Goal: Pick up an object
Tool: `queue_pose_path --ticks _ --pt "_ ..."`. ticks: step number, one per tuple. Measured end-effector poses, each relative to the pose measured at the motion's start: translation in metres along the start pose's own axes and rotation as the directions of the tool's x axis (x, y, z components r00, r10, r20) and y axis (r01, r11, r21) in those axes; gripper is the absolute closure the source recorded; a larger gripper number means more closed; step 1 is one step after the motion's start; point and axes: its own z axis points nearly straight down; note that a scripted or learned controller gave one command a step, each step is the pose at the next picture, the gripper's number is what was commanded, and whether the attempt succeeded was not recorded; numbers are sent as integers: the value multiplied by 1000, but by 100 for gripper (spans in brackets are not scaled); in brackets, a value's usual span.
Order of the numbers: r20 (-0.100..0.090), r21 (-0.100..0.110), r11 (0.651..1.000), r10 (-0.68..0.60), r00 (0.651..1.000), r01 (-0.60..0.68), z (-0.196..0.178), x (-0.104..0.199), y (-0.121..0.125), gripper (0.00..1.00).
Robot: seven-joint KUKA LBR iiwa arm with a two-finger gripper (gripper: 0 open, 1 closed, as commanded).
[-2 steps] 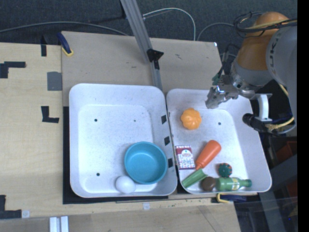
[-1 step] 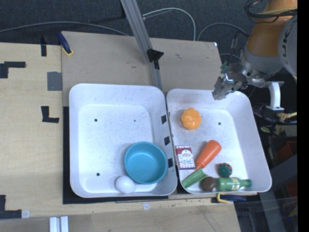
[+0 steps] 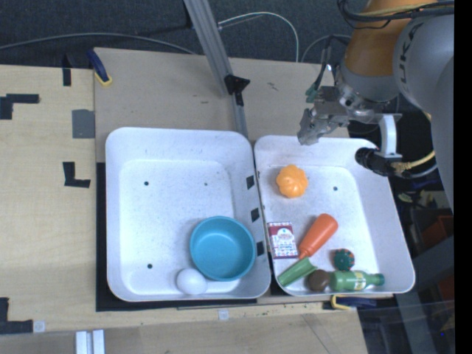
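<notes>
My gripper point(image 3: 310, 133) hangs above the far rim of the right bin point(image 3: 383, 198), with nothing seen between its fingers. Below it in that bin lies an orange pumpkin-like toy point(image 3: 291, 181). Further toward the front are a toy carrot point(image 3: 313, 242) with a green top, a small red and white carton point(image 3: 282, 240), a green bottle point(image 3: 355, 279), a brown round piece point(image 3: 318, 279) and a dark green and red ball point(image 3: 343, 258). The left bin point(image 3: 147, 168) holds a blue bowl point(image 3: 221, 247) and a white ball point(image 3: 191, 279).
A grey metal pole point(image 3: 214, 43) slants over the bench behind the bins. Cables point(image 3: 287, 28) trail at the back right. Black tape marks point(image 3: 74, 174) sit on the wooden bench to the left.
</notes>
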Motion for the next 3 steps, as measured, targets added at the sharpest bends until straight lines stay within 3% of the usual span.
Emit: queue_pose_path --ticks 1,3 --pt "0 2 1000 0 1000 0 9 55 -2 100" --pt "2 2 1000 4 1000 -4 6 149 22 100"
